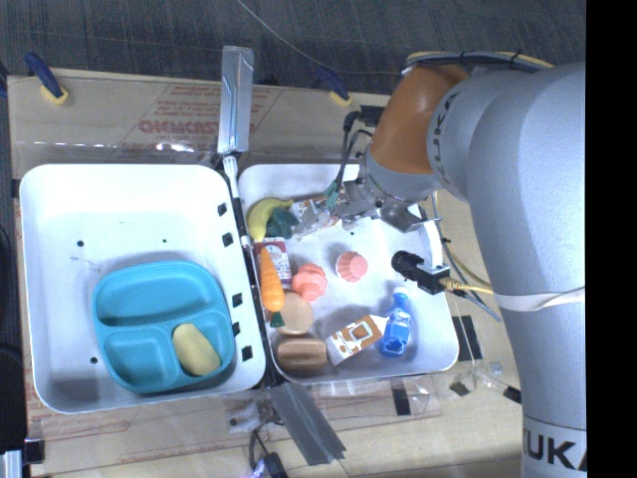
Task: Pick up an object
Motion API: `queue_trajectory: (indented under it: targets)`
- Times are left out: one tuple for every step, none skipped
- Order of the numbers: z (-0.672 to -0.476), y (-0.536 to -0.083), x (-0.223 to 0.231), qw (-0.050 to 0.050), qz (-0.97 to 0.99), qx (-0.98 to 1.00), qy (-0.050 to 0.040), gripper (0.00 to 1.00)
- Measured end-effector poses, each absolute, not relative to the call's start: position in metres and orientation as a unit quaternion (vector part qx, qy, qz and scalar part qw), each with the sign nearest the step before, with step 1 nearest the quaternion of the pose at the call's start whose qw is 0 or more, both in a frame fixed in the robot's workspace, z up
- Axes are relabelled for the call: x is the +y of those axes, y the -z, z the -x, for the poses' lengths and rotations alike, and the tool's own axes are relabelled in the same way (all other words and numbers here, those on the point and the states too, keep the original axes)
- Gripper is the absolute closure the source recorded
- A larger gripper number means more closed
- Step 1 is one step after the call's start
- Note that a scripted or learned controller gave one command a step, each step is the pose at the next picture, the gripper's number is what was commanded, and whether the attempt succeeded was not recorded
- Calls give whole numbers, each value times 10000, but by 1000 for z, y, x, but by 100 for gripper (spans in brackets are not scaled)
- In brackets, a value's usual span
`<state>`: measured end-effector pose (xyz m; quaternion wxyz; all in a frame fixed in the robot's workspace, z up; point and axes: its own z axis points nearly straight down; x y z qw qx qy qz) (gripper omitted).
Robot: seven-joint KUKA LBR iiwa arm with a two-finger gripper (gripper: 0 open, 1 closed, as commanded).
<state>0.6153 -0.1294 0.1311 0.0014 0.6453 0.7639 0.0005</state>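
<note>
The right bin [430, 257] holds several toy foods. A yellow banana [261, 211] and a dark green item [282, 224] lie at its far left corner. My gripper [318, 211] is low in the bin just right of them, close to the green item; whether it touches it I cannot tell. Nearer the front are a red packet [271, 260], an orange carrot [271, 287], a pink cupcake [310, 281], a pink round piece [351, 265], a beige round piece [296, 314], a brown bun [301, 353], a small carton [355, 339] and a blue bottle [397, 329].
The left bin [60, 227] holds a blue divided plate [149, 307] with a yellow potato-like piece [196, 349] in its front right compartment. The grey arm with its orange band [418, 127] covers the right bin's far right side. A black cable plug [413, 269] hangs by the bin's right wall.
</note>
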Motion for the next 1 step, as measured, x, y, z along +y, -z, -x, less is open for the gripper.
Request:
queue_trajectory:
  targets:
    - [-649,-105,-121,-102,-5825,8126,171,0]
